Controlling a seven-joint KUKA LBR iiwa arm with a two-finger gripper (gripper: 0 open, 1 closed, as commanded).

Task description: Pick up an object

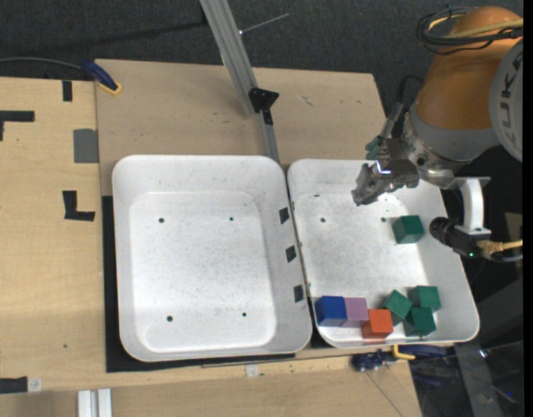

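In the right-hand shallow white plastic bin [336,233], toward its far right side, sits a lone dark green cube [408,229], apart from everything else and so the easiest pick. Hovering up and to its left, over the bin's far end, the dark two-finger gripper [369,189] under the grey and orange arm [462,85]; nothing between its tips, though whether spread or pressed together cannot be told from here. Best done by shifting right and nearer, centring above the cube, squaring to two flat faces, then dropping straight down. Harder targets along the near wall: blue cube [331,309], lilac cube [356,309], orange cube [379,321], three more green cubes [414,307], all crowded together. Beside it, the left white bin [128,233]
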